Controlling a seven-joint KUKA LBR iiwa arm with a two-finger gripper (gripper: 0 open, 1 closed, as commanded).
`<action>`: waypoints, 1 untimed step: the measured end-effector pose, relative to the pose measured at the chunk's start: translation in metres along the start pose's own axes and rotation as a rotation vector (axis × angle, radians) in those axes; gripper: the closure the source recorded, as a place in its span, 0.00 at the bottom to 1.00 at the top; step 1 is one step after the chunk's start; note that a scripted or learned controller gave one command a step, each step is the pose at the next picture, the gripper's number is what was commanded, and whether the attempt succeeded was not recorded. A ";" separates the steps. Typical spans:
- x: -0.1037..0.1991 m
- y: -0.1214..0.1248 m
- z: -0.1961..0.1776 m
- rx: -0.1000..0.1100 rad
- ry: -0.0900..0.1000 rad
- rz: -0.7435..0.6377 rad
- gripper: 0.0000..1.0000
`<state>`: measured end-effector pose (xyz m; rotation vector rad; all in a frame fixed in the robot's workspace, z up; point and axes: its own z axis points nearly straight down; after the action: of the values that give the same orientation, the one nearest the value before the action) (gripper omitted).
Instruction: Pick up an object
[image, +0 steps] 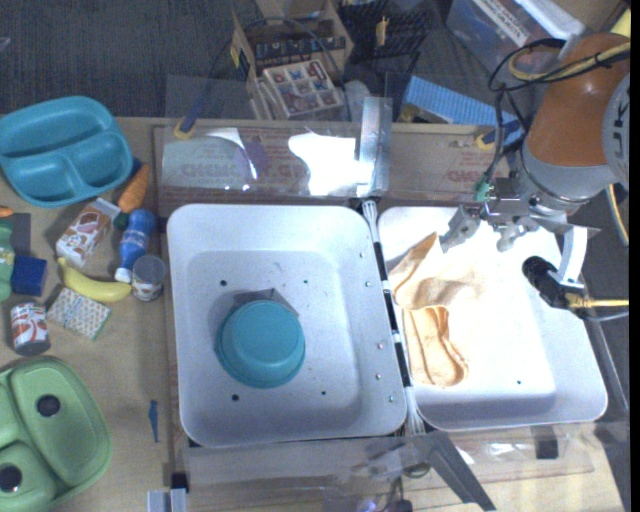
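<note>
The approach step is judged to be in hand: the gripper (487, 228) is being held spread open and empty at the upper right of the frame, above the right bin (580, 400). The tan cloth (432, 320) is lying crumpled along that bin's left wall, its long axis running top to bottom of the frame, one corner pointing toward the fingers. A descent onto that raised corner is called for before closing.

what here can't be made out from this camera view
- Gripper: small and glare-washed above the right bin; finger state unreadable.
- Tan cloth: its upper end fades into the bright bin floor, so its outline there is unclear.
- Teal bowl in the left bin: whether it is upright or upside down is unclear.
- Small cartons left of the bins: labels too small to read.
</note>
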<state>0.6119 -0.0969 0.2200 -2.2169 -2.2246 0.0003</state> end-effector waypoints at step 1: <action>-0.026 -0.002 0.099 -0.001 -0.001 -0.110 0.00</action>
<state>0.6100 -0.1228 0.1207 -2.0917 -2.3445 -0.0001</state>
